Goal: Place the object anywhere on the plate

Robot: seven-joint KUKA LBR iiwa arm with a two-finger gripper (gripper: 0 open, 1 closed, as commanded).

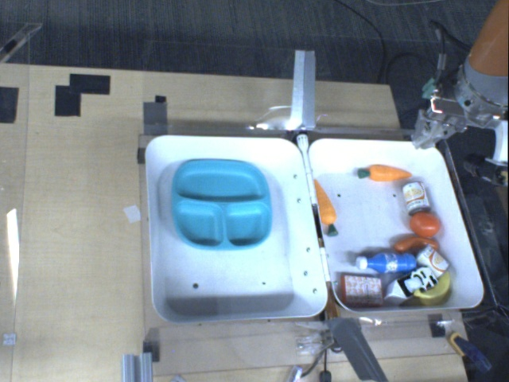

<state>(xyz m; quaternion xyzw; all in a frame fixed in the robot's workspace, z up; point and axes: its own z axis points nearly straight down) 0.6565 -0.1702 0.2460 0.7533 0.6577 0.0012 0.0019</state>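
My gripper (433, 126) hovers off the right bin's (457, 213) far corner — I cannot tell its opening, and I see nothing in it. The blue plate (220, 203) waits in the left bin (167, 277). The objects crowd together (bottle (391, 262) touching tomato (425, 224)) — a grab may slip or snag two.

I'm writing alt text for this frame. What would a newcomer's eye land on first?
The blue divided plate stands out, alone in the left bin. Next comes the clutter in the right bin: two toy carrots, a blue bottle. The gripper sits over that bin's far right corner.
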